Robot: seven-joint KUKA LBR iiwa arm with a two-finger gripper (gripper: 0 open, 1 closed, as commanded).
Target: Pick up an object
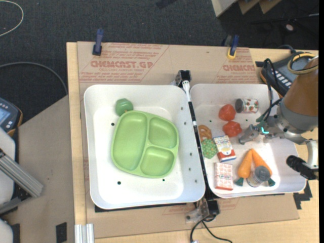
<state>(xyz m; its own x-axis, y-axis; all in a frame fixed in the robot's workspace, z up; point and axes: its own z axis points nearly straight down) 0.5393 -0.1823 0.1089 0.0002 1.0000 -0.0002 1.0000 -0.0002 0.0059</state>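
Lying beside pincer (246, 137): red tomato (232, 129)

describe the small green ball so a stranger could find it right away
Look in the left white bin, which holds a big green divided plate. Just off that plate's upper-left edge sits the small green ball. It is the one round, darker green thing in that bin.

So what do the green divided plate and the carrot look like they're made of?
The green three-compartment plate looks like moulded plastic: uniform colour, soft sheen, rounded ridges. The orange carrot with the green top is probably plastic toy food, smooth and evenly coloured, though it is too small to be sure.
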